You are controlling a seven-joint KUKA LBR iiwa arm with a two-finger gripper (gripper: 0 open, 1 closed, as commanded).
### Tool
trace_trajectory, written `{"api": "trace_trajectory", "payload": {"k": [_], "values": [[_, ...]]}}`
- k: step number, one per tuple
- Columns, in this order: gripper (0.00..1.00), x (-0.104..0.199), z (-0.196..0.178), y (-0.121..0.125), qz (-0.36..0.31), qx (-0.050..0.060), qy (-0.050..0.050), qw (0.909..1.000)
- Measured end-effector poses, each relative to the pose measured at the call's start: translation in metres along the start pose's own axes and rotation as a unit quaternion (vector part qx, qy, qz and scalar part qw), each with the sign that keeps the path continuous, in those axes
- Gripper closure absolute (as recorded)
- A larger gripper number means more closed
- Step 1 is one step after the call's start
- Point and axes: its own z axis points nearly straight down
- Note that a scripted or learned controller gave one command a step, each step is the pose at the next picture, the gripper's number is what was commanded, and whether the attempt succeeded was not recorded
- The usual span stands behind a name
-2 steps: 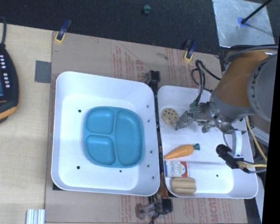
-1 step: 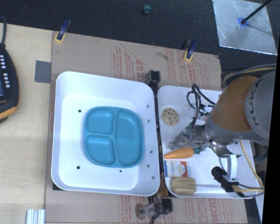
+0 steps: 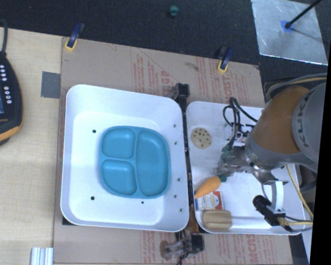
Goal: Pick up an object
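Where the right bin (image 3: 296, 224) meets its near edge, a tan block (image 3: 217, 220) lies against the rim, touching a small white packet (image 3: 208, 202) just beyond it. An orange carrot (image 3: 207, 185) rests tilted by the bin's left wall, just beside the packet. The gripper (image 3: 227, 164) hangs low a little right of and beyond the carrot, apart from it; how wide it stands cannot be told. A round cookie (image 3: 200, 137) lies farther back near the left wall, with bare floor around it. In the left bin (image 3: 87, 101), a blue divided plate (image 3: 135, 161) sits centred, with open white margin on every side.
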Motion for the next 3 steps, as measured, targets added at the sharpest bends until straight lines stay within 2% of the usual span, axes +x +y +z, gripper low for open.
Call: {"api": "trace_trajectory", "payload": {"k": [1, 2, 3], "values": [[0.00, 0.000, 0.000, 0.000, 0.000, 0.000, 0.000, 1.0000], [1.00, -0.001, -0.010, 0.000, -0.002, 0.000, -0.001, 1.0000], [0.00, -0.001, -0.010, 0.000, -0.002, 0.000, -0.001, 1.0000]]}}
